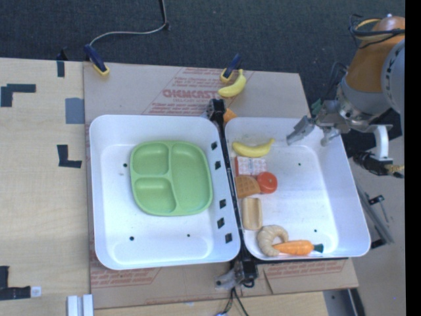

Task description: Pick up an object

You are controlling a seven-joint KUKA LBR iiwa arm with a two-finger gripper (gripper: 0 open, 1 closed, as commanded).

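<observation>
Grey-armed gripper [309, 128] is hovering at the right bin's [342, 196] far rim, fingers apparently spread wide and holding nothing, though the slant blurs them. Toy food is lying along that bin's left wall: banana [252, 148], tomato [267, 182], carrot [294, 247]. A centred, vertical descent is looking safest.

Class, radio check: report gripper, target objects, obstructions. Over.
Gripper open, holding nothing, over right bin's far edge. Banana nearest, toy food along the left wall. Nothing blocking.
</observation>
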